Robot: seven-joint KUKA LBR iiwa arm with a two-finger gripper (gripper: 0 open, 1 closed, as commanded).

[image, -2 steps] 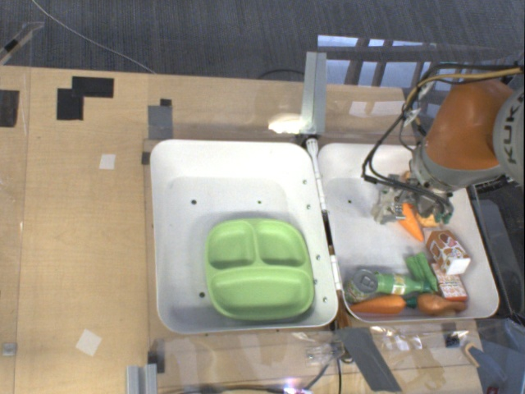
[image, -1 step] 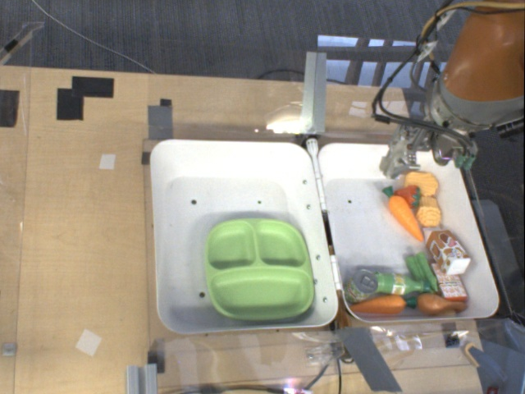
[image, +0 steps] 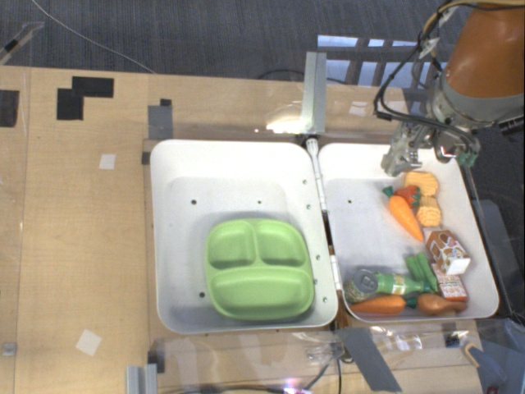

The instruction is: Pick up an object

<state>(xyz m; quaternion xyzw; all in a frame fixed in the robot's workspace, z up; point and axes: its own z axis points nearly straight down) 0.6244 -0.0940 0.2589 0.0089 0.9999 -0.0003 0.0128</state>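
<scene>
In the right bin (image: 357, 220) lie several toy foods: an orange carrot (image: 405, 217), a yellow corn piece (image: 428, 213), a waffle-like yellow piece (image: 422, 182), a small carton (image: 448, 254), a green bottle (image: 385, 285) and an orange sausage-like piece (image: 379, 305). My gripper (image: 399, 158) hangs over the bin's far right part, just above and left of the yellow piece and the carrot's top. Nothing shows between its tips.
The left bin (image: 189, 187) holds a green compartment plate (image: 258, 268) at its near side. A metal post (image: 315, 89) stands at the divider between the bins. Black cables loop around the arm's wrist (image: 410, 64).
</scene>
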